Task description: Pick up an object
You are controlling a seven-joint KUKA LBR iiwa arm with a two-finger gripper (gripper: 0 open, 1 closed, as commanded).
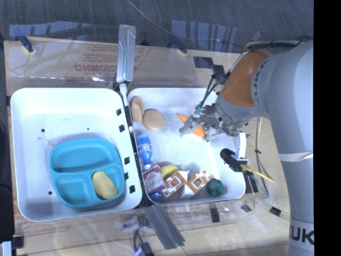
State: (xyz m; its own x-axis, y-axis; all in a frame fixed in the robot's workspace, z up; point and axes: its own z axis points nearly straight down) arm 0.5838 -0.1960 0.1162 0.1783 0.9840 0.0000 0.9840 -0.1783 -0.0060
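Camera view: small orange carrot-shaped toy [195, 128] sits in right white bin [176, 97], upper middle, w/ grey pincer [198, 126] right over it; can't tell if it's gripped. Beige rounded bread-like pieces [149, 116] lie just left; boxes, green ball [215, 186] along near wall. Left white bin [32, 105] holds blue divided plastic tray [80, 161] w/ yellow potato-shaped lump [105, 185].

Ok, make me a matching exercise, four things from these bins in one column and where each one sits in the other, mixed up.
Things:
1. potato
2. bottle
3. green ball
4. bread roll

Places:
A. right bin's near right corner
B. on the blue tray in the left bin
C. far left part of the right bin
D. along the right bin's left wall, mid-length

Pairs: 1-B, 2-D, 3-A, 4-C
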